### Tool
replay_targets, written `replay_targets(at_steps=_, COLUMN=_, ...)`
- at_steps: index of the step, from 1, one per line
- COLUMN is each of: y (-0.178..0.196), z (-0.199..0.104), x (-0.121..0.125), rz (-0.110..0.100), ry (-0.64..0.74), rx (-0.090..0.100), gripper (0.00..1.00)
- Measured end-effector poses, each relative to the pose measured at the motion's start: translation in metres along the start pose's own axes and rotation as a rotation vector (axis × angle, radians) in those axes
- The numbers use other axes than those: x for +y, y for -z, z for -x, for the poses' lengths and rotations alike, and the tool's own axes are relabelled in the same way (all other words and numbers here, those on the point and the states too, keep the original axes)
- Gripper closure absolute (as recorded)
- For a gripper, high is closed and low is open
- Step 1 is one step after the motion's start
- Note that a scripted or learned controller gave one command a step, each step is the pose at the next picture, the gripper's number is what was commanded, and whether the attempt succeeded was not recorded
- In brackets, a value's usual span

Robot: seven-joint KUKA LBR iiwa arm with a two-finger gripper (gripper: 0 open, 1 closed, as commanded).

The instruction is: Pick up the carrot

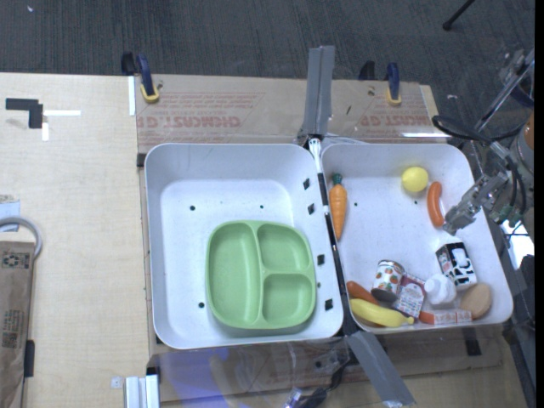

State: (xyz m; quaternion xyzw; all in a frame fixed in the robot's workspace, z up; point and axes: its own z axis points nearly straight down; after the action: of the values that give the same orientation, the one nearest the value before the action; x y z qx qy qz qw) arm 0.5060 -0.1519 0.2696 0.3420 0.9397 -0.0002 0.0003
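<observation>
carrot spot: your carrot (338,207) is in the right bin (399,155), tucked right up against its left wall, beside the divider between the two bins
carrot vs claw: the claw (463,217) hangs over the far right side of that same bin, so the carrot is well apart from it, clear across the bin to the left in the camera view
carrot direction: long axis runs pretty much straight up and down the picture, along the bin wall; green leafy end toward the top, orange tip pointing down toward the near edge
claw state: honestly you can't tell if it's spread or pressed together, it's just a grey blur at the bin's right rim
near the claw: an orange-red sausage-looking thing (435,203) sits just left of it, a yellow ball (415,179) a bit further up-left, a black and white carton (457,264) just below
bottom of right bin: banana (378,314), small jar (388,278), a brownish egg-like thing (478,300) all piled near the front edge
left bin: left bin (170,228) has a green divided plate (261,274) in it
surface: both bins sit on the pale wood surface (68,202)
</observation>
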Motion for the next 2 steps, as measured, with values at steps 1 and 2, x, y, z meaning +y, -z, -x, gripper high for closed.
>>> replay_targets(at_steps=1, y=0.018, z=-0.047, x=0.049, rz=0.001, ry=0.134, rx=-0.002, gripper=1.0)
replay_targets(at_steps=2, y=0.005, z=-0.105, x=0.117, rz=0.001, ry=0.336, rx=0.0, gripper=1.0)
